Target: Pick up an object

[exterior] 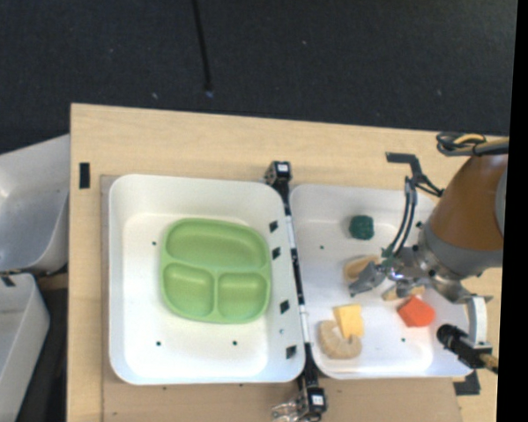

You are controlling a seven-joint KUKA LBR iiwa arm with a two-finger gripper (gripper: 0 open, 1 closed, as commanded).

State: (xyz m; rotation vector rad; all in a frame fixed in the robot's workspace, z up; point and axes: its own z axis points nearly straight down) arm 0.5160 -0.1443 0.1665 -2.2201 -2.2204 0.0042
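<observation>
In the right bin (335, 205) lie a small dark green lump (361, 226), a tan piece (358, 266), a yellow block (350, 321), a beige ring-shaped piece (336, 341) and an orange-red block (417, 312). My gripper (377, 285) hangs over the middle of this bin, reaching in from the right. It is open, its grey fingers (365, 282) spread apart with nothing between them. The left finger is just beside the tan piece. The orange-red block sits just right of the fingers, under the wrist.
The left bin (121, 242) holds a green divided plate (215, 269). A black-clipped divider (290, 260) runs between the two bins. The wooden bench (179, 139) surrounds them, and cables (411, 182) hang by the arm at the bin's far right.
</observation>
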